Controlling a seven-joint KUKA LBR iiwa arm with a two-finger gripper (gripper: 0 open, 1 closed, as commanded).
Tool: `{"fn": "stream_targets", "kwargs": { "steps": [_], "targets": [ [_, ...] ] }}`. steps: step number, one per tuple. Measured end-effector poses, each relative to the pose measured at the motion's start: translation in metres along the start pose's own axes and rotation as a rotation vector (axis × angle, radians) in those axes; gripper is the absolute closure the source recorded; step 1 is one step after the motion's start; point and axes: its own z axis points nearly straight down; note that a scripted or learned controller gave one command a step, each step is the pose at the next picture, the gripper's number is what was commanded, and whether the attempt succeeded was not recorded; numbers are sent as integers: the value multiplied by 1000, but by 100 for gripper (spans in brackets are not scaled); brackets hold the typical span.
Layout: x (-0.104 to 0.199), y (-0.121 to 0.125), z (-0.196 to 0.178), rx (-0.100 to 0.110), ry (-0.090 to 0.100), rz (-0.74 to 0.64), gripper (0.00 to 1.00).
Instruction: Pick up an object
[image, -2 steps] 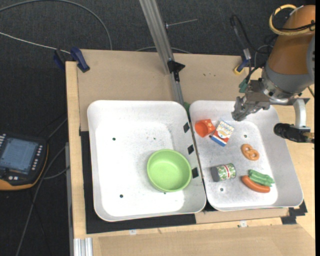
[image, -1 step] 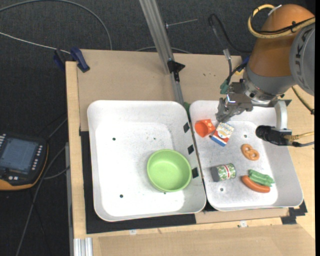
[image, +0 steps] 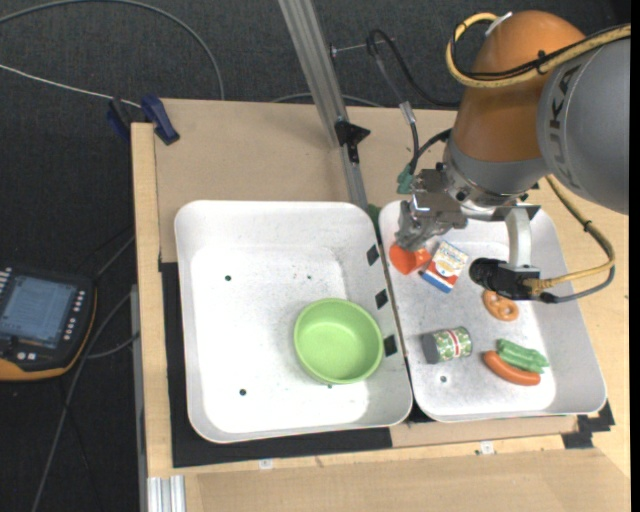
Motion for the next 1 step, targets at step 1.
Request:
{"fn": "stream_targets", "kwargs": {
  "steps": [1],
  "targets": [
    [50, -11, 19, 2, -1, 1, 100]
  ]
}}
